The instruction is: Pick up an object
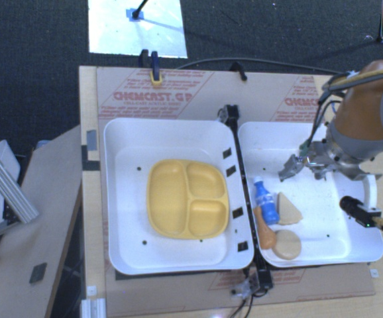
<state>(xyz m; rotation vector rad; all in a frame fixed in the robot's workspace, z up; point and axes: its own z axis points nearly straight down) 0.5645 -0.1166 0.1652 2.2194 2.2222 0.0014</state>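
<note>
With its jaws' state indeterminable, the gripper (296, 167) hangs over the right bin (350, 250), apart from the crowded blue bottle (264, 201), wedge (289, 210), carrot (264, 232) and round piece (287, 244); descent risks snagging neighbours.

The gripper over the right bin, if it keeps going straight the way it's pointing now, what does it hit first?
The gripper points down and left, so probably the bare white floor of the right bin, short of the blue bottle. Depth is hard to judge from this slanted view, so the bottle may lie close to that line.
</note>
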